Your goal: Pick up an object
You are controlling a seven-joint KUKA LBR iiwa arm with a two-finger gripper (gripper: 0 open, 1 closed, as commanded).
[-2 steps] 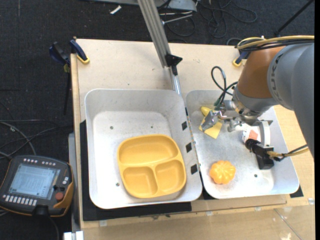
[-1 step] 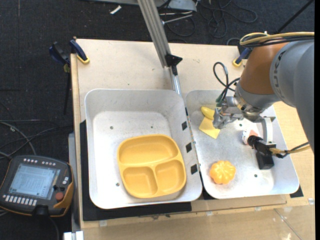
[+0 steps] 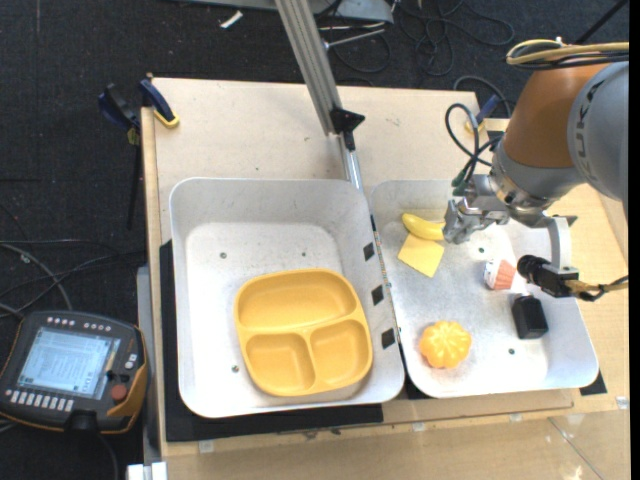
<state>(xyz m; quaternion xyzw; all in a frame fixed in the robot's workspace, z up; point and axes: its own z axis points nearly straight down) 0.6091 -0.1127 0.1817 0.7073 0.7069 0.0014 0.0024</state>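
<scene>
Two white bins (image 3: 200,218), one yellow tray (image 3: 300,333), five small objects (image 3: 444,344).

One fixed camera looks down at a slant from above the counter (image 3: 250,128), far enough to take in both white bins (image 3: 200,228) side by side.

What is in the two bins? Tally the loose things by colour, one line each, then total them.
Yellow: 3, the divided tray, the banana, the flat wedge
Orange: 1, the round fruit
Black: 1, the small block
White and red: 1, the small piece
Total: 6
</scene>
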